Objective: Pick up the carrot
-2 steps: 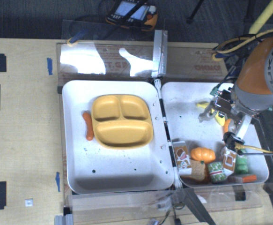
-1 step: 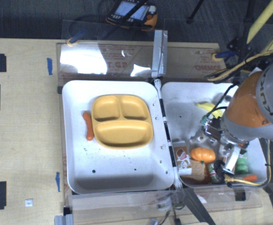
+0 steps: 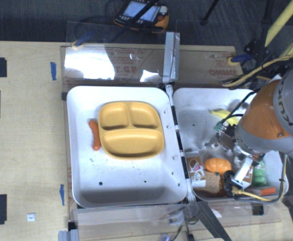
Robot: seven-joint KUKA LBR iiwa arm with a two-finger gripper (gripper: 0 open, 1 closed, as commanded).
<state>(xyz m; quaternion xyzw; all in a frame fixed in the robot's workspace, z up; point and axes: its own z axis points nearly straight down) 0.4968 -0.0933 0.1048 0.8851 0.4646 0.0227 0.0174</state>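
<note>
A slim orange carrot (image 3: pixel 94 134) lies in the left bin (image 3: pixel 81 174), just off the left edge of the yellow divided plate (image 3: pixel 131 128). My gripper (image 3: pixel 234 153) hangs low over the middle of the right bin (image 3: pixel 196 109), far to the right of the carrot, and the wrist covers it. Close to its front-left sits a round orange fruit (image 3: pixel 217 164).
The right bin also holds a printed packet (image 3: pixel 196 168), a brown lump (image 3: pixel 212 183), a yellow piece (image 3: pixel 221 114) at the back, and a green piece (image 3: pixel 259 176) beside a short orange-red stick (image 3: pixel 268 191) at the front right. A raised divider (image 3: pixel 179 139) separates the bins.
</note>
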